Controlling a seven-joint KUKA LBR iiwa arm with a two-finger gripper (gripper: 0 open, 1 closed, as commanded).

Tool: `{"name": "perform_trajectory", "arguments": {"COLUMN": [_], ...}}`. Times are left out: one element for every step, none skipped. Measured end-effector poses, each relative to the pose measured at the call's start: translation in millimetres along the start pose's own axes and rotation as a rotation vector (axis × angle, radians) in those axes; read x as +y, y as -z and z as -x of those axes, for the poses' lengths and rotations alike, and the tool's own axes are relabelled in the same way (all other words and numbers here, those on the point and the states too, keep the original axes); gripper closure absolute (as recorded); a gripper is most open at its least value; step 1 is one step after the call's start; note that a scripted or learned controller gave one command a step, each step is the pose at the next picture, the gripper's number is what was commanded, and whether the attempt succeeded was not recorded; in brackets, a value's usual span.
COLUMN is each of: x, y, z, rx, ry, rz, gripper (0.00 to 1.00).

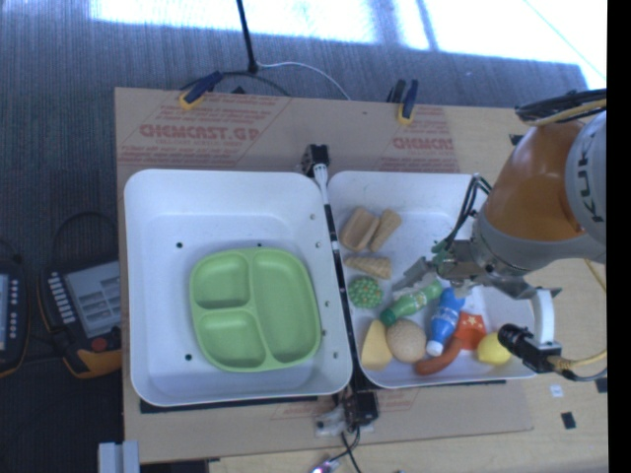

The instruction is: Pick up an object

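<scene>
Camera view: your arm [552,200] comes in from the right of the frame and hangs over the right bin [414,187], wrist down low over the clutter. The hand [446,261] sits just right of frame centre, above the toy food, but its tip is lost among grey brackets and cables, so you cannot tell how wide it is spread or whether it has anything.

The pickable stuff is all piled in the right bin, which is why the arm parks there. Two bread rolls [369,229] lie at the bin's upper left, a corn piece [368,264] just below them, then a green ball [364,292]. Lower down, a green bottle-like item [410,302] touches a blue and white bottle [444,321], with a cheese wedge [374,346], a tan egg shape [404,340], a sausage [438,363], an orange piece [468,331] and a lemon [491,351] packed close along the bottom edge.

Likeliest targets, judging by position, are the green item or the blue bottle, both right under the wrist. They touch, so expect a crowded grasp.

The left bin [158,225] holds a green divided plate [256,308], well apart from the arm. Both bins rest on the brown surface [197,126], clamped at the top.
</scene>
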State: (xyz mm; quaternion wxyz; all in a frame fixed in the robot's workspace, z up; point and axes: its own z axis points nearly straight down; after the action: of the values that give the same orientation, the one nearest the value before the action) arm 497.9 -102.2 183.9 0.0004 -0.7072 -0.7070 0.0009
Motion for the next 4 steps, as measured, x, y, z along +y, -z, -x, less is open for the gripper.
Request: {"name": "perform_trajectory", "arguments": {"x": [0, -9, -9, -8], "y": [-95, -95, -94, -94], "z": [36, 99, 35, 28], "rx": [0.001, 0.001, -0.014, -0.018], "ry": [0.232, 0.300, 0.615, 1.204], "rz": [0.008, 0.014, 0.017, 0.016], "gripper": [0.00, 0.00, 0.00, 0.00]}}
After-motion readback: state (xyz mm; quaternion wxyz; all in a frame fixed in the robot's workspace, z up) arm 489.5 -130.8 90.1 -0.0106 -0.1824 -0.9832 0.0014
